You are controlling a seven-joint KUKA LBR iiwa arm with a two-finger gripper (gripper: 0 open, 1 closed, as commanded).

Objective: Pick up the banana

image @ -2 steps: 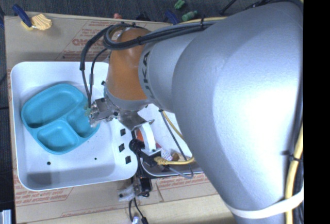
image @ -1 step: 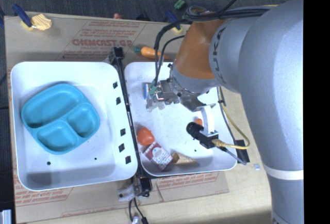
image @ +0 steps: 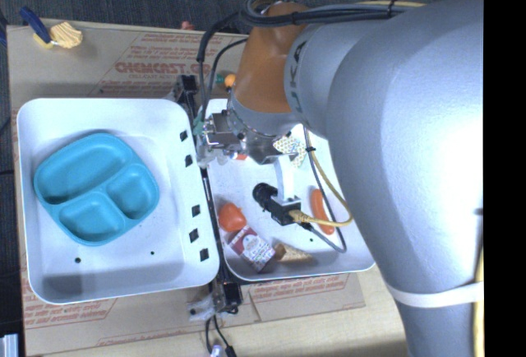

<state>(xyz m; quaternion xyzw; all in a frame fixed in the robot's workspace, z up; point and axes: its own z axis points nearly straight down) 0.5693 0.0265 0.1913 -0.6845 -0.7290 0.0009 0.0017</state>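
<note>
Banana is what I am after, and I cannot tell where it lies. The arm (image: 394,141) hangs across most of the right bin (image: 246,184), so my guess is that the banana sits somewhere beneath it. The hand (image: 237,137) is low over that bin's left side, close to the wall it shares with the other bin, and I cannot tell whether it is apart or together, or whether it has anything. To do this step well I would lift the arm clear for an open look at the bin and find the fruit. Then I would come down across its narrow middle rather than along its curve, keeping off the wall and the neighbours. In the right bin I make out a red-orange round thing (image: 232,217) near the left wall and a packet (image: 253,248) just beside it toward the near rim. A brown piece (image: 294,253) lies next to the packet, and an orange long thing (image: 320,211) lies further right. The left bin (image: 33,207) holds a blue tray (image: 94,187), lying flat. On the tabletop (image: 140,59), outside both bins, lies a small yellow thing (image: 64,36).
</note>
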